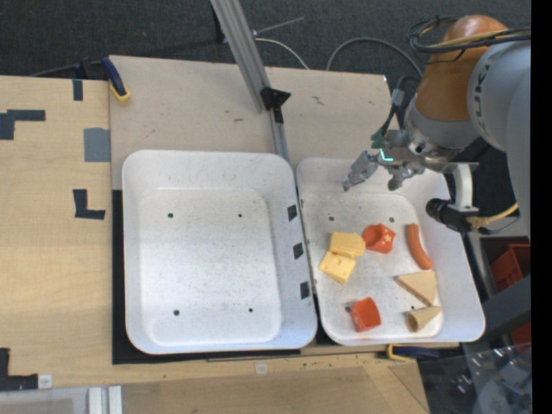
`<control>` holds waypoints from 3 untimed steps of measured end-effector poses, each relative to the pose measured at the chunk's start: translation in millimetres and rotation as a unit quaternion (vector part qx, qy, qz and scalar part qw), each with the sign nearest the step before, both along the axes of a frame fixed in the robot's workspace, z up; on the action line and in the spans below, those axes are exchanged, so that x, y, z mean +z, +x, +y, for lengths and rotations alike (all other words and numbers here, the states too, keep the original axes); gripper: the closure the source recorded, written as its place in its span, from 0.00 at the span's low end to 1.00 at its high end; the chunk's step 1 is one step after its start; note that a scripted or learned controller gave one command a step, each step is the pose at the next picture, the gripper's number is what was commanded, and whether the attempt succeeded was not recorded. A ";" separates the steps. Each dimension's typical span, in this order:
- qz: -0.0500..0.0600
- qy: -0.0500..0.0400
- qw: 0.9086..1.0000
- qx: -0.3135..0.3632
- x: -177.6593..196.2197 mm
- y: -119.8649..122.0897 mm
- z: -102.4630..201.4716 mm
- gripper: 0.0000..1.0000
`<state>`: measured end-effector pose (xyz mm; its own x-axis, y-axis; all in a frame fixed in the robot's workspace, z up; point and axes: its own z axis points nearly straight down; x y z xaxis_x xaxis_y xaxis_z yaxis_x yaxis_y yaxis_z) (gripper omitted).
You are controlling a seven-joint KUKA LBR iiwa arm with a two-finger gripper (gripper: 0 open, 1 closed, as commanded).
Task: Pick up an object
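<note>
Right white bin [448, 317] — above it, gripper [377, 176] spread wide, empty — touching nothing.

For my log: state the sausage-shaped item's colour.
Orange-red; the sausage shows clearly in the camera view.

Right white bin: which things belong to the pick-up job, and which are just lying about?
Job:
pincer
two yellow foam blocks
red foam pieces
orange sausage-shaped piece
tan wedges

Lying about:
left white bin
blue-and-yellow clamp
</note>
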<state>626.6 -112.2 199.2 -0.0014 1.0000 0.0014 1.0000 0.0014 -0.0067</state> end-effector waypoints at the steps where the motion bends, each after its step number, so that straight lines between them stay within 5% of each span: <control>1: -0.002 0.000 1.000 0.001 2.9 1.1 0.0 0.00; 3: 0.000 -0.001 1.000 0.000 -101.1 -19.5 5.9 0.00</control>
<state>607.1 -106.3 98.0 -0.0010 1.0000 -0.0005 1.0000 0.0010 -0.0068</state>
